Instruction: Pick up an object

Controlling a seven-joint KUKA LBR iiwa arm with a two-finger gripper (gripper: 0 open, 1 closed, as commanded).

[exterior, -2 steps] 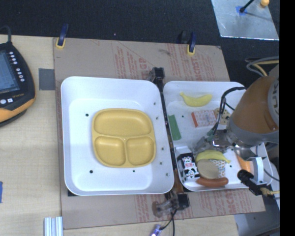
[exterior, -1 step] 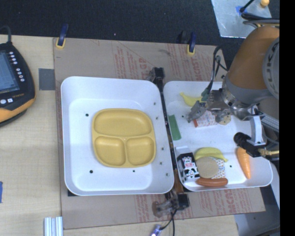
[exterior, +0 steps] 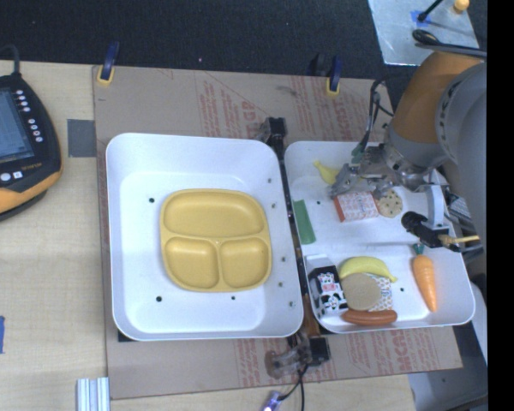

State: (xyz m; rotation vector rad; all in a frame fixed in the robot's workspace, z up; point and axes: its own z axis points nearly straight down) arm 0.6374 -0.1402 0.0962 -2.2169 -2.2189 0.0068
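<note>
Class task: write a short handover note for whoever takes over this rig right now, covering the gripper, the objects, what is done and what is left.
Gripper: low over the upper part of the right bin, just above the red-and-white packet; nothing visibly held.
Right bin: packet, cookie, green block, carrot, banana, sausage, black-and-white carton.
Left bin: yellow divided tray.
Done: arm is at the objects.
Left: grasp one object and lift it.
</note>
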